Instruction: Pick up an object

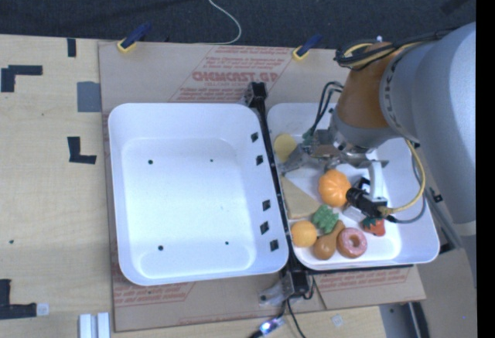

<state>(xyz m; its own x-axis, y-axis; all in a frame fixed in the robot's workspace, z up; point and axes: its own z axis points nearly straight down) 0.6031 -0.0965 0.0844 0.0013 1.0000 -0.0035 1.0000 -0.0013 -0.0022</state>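
Grey arm (441, 120) bulks largest and closest to the lens, entering from the right, orange band (363, 100) above the wrist, reaching down into the right bin (418, 247). Pincer (298, 158) sits low at the left part of that bin, beside the divider where the two bins meet; whether it is spread or pressed together cannot be told from this angle, and nothing is visibly pinched.

Just beside the pincer, toward the bin's far left corner: a pale yellow round object (285, 146), partly hidden. Just in front of it, a flat beige piece (298, 193) lies on the bin floor. Right of that, an orange pumpkin-shaped toy (335, 188), near the wrist hardware. Below the pumpkin, a green leafy toy (325, 218), touching or nearly touching a small orange ball (304, 233) at its left. A brown object (325, 246) sits near the front wall, with a pink ring donut (352, 242) just beside it on the right. A small red item (377, 227) lies behind the donut, partly covered by a black cable fitting.

Left bin (124, 128): white, four dark dots on its floor.

Both bins rest on a cardboard sheet (224, 73) with red print, on the wooden tabletop (46, 174). Black tape marks on the tabletop at left. Two blue-and-yellow clamps (133, 36) at the cardboard's far edge.
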